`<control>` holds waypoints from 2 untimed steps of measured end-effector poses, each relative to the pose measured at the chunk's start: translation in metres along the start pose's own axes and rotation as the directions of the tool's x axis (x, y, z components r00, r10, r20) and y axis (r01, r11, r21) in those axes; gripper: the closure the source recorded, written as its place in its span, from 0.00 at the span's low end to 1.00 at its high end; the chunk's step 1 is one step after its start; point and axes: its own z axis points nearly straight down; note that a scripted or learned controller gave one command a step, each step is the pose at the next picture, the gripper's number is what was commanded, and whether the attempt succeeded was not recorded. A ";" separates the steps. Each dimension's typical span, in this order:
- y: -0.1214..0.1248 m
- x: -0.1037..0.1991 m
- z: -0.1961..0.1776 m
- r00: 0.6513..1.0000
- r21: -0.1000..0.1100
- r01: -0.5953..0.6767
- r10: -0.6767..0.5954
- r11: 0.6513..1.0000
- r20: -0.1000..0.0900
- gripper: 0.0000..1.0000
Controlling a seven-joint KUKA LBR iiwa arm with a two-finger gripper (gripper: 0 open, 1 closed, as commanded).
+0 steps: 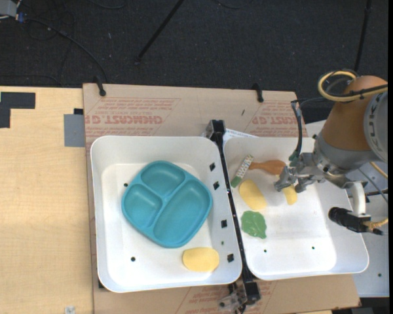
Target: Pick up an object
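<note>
My gripper [292, 183] hangs low over the upper right part of the right bin [344, 257], on the grey arm with the orange band [354, 120]. A small yellow piece [290, 196] sits right at the gripper's tip, and I cannot tell whether it is held. To its left lie a yellow lemon-like object [252, 194], a green leafy piece [254, 224] and a brush with an orange handle [262, 167]. In the left bin [99, 175] rest a blue divided plate [167, 203] and another yellow rounded object [200, 259].
A black divider [224, 195] runs between the two bins. A black cylindrical part [347, 218] juts over the right bin's right rim. Both bins rest on a cardboard sheet [183, 110], with the wooden bench [33, 208] to the left.
</note>
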 end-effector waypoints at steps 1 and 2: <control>0.004 0.002 -0.043 1.000 -0.001 0.001 -0.001 1.000 0.000 1.00; 0.004 0.001 -0.095 1.000 -0.001 0.001 -0.001 1.000 0.000 1.00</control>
